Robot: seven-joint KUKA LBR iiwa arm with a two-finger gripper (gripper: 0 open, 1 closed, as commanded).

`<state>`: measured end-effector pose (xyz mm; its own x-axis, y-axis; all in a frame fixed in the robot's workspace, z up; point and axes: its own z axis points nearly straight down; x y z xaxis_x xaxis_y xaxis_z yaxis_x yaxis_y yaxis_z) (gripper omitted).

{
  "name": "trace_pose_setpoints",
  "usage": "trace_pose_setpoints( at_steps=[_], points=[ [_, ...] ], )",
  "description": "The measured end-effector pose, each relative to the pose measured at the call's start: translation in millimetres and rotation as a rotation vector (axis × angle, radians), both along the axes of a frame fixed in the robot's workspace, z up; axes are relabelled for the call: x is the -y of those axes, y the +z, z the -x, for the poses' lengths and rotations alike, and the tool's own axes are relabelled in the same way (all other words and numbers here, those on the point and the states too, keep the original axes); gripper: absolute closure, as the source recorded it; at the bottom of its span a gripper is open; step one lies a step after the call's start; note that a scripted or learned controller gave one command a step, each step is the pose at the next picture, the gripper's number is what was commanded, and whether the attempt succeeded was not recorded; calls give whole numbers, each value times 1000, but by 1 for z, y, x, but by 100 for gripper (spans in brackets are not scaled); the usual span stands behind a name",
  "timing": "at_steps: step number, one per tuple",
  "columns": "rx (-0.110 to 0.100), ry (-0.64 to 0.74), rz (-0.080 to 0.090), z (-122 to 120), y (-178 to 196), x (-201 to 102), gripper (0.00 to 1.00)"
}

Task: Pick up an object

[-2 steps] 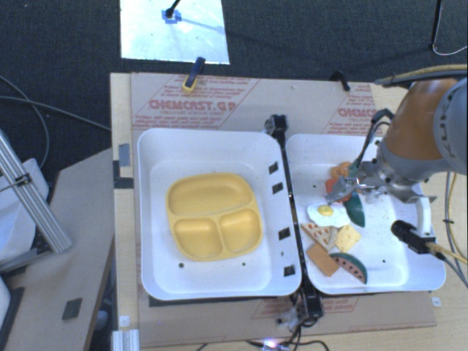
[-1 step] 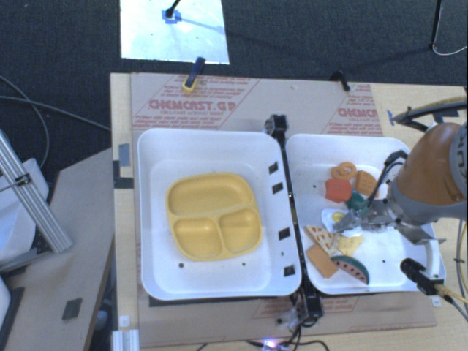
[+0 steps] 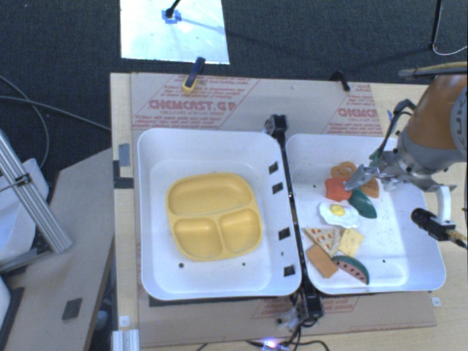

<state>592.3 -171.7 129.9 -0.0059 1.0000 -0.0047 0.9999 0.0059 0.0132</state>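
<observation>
Arm [image 3: 439, 123] reaches in from the right of the frame, and its pincer [image 3: 360, 178] is low over the right bin [image 3: 409, 269], tips down in the cluster of toy food at the bin's upper middle. Can't tell whether the pincer is open, closed or gripping something: the tips merge with the items under them.

Nearest candidates: the red piece [image 3: 336, 189], the orange piece [image 3: 342, 171] just above it, and the dark green piece [image 3: 363, 205] just below the tips. All three are packed close, so the target is probably one of them, though which one is unclear.

The fried egg [image 3: 338, 213] lies just below that group. The toast triangle [image 3: 320, 235], cheese slice [image 3: 351, 241], cracker [image 3: 321, 260] and watermelon slice [image 3: 354, 269] lie lower in the same bin.

Left bin [image 3: 153, 196] holds a yellow divided tray [image 3: 214, 215], well apart from the action.

Judgement: grasp stage, lift not yet done. Crowding raises the risk of a two-item pinch or a slip.
</observation>
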Motion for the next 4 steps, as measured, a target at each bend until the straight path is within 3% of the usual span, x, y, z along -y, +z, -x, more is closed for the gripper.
trace_pose_setpoints(
  at_steps=[1,2,3,4],
  points=[
    [-8,-2,-2,-38,-46,36,0],
    [-7,0,-2,-38,-34,35,100],
    [-6,4,-4,-79,13,-35,100],
    [-13,1,-6,-31,73,-91,100]
  ],
)
